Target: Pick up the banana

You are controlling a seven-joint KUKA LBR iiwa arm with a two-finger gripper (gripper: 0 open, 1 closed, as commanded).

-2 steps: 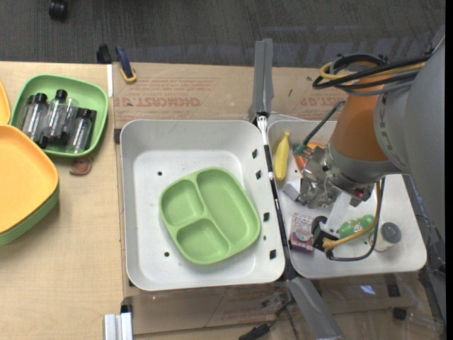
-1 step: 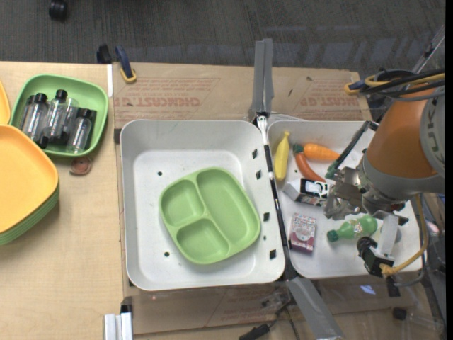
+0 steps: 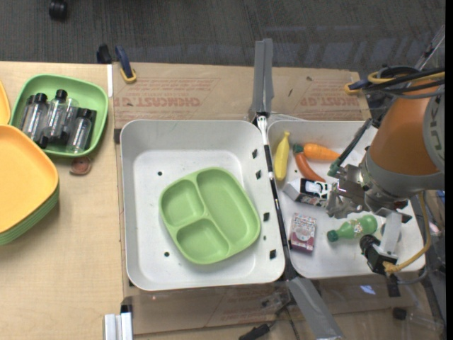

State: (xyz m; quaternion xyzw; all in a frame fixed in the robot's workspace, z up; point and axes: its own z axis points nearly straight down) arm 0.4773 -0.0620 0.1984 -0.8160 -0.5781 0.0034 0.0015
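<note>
We are at the approach step: the banana [image 3: 282, 156] lies untouched in the right bin [image 3: 320, 266], pressed lengthwise against that bin's left wall, near the back, with its long axis running front to back. Our gripper [image 3: 345, 198] hangs over the middle of the same bin, well apart from the banana; whether it is parted or closed we cannot tell, since the metal parts blur together from above, and nothing shows in its grasp. Between gripper and banana sit 2 orange carrot-like pieces [image 3: 316, 157] and a small black-and-white packet [image 3: 312, 188]; a green bottle [image 3: 353, 228] and a red-and-white packet [image 3: 303, 232] lie nearer the front. The left bin [image 3: 139, 211] holds 1 green 3-compartment tray [image 3: 209, 214]. The next move, as we judge it, calls for travelling left and back past the carrots, turning the wrist so the grasp closes across the banana's narrow width, and descending carefully, because the wall leaves little room on that side.
</note>
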